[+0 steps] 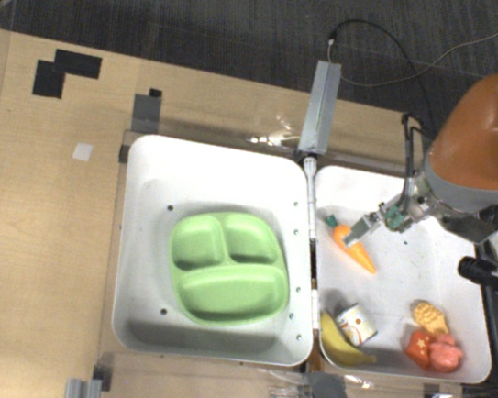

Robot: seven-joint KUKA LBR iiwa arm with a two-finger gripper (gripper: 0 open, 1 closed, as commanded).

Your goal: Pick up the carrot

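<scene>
The orange carrot point(356, 248), with a small green top, lies in the upper left part of the right bin point(426, 257), its tip pointing down and to the right. My gripper point(362, 231) reaches in from the right and hangs right over the carrot's leafy end, at or just above it. The carrot looks to be resting on the bin floor. The grey arm with its orange band stands over the bin's upper right corner.
A green divided plate point(229, 269) lies in the left bin point(148, 225). At the right bin's front are a banana point(344, 345), a small can point(357, 324), a yellow-orange toy food point(431, 316) and a red one point(435, 351). A metal divider point(308, 249) separates the bins.
</scene>
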